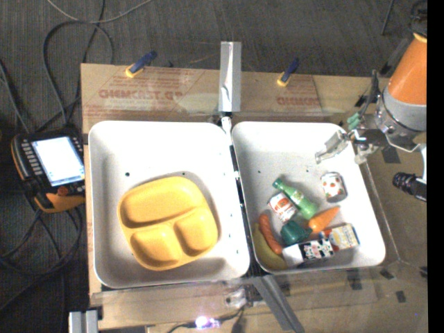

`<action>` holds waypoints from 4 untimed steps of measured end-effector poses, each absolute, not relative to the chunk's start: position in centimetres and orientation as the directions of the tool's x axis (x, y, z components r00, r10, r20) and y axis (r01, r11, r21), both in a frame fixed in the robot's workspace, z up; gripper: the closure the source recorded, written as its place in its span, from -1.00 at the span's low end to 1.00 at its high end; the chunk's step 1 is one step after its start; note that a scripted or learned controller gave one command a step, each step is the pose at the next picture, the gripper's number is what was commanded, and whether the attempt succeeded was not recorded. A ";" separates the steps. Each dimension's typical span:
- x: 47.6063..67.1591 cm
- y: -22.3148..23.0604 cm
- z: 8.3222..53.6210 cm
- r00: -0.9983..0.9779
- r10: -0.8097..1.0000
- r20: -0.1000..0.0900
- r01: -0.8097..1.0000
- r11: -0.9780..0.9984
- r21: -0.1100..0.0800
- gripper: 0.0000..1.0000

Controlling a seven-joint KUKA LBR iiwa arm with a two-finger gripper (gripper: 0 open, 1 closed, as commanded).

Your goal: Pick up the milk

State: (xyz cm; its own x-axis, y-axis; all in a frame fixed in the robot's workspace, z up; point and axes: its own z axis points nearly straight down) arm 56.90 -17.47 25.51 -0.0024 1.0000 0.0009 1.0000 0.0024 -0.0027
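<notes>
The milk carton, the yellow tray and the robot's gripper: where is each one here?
milk carton (311,250), camera view, on its black-and-white printed side.
yellow tray (169,219), camera view, on the ridge between its compartments.
gripper (331,146), camera view, between its fingertips.

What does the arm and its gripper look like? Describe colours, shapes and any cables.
The arm enters from the right: a rounded orange band sits above a pale grey wrist section with a darker ring at its base. The gripper is small, made of light metallic parts, with a small green piece near its base. A black fitting sticks out below the wrist. No cables are clearly visible on it.
</notes>
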 end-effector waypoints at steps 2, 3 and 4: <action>52.7 -5.6 18.3 -0.044 0.999 0.002 0.999 0.044 -0.003 -1.00; 52.3 -10.5 10.3 -0.110 0.994 0.001 0.994 0.110 -0.003 -1.00; 52.2 -10.5 10.3 -0.110 0.994 0.002 0.994 0.110 -0.003 -1.00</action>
State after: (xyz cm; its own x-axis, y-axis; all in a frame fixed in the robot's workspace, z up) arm 52.25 -10.50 10.26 -0.1095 0.9940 0.0017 0.9940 0.1095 -0.0031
